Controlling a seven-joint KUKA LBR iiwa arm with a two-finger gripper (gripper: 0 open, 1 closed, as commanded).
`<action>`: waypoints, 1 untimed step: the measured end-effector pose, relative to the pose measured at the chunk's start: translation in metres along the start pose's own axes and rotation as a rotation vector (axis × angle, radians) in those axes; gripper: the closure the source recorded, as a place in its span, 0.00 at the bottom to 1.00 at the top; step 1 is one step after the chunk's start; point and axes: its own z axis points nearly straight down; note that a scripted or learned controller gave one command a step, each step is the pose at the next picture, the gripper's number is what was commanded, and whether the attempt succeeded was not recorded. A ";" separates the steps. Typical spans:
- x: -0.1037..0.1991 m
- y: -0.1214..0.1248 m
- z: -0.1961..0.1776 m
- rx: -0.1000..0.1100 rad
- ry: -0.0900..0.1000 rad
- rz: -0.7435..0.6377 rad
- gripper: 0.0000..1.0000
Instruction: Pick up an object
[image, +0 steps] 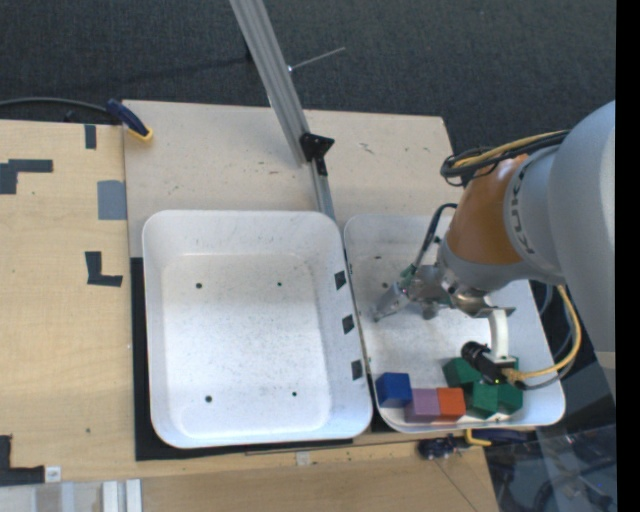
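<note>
Blocks sit at right bin's (372, 250) near edge: blue (394, 388), purple (426, 403), orange (451, 401), green (485, 394). Likely light, rigid, maybe slick; grip flat opposite faces. Blue is least crowded. Pincer (392, 303) hovers mid-bin, nothing visibly between its fingers; spread or clenched, can't tell.

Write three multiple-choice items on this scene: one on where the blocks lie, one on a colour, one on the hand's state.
1. The blocks lie in:
A. the left bin
B. the right bin's near edge
C. the bare bench

2. The leftmost block in the row is:
A. blue
B. yellow
C. white

3. The hand is:
A. above the right bin's floor
B. over the left bin
C. gripping the clamp

Key: B, the blocks sit in the right bin at its near edge; A, the blue block leads the purple block and orange block; A, the hand hangs there, apart from them.
</note>
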 end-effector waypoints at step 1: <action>0.001 0.000 -0.010 -0.001 0.001 -0.001 1.00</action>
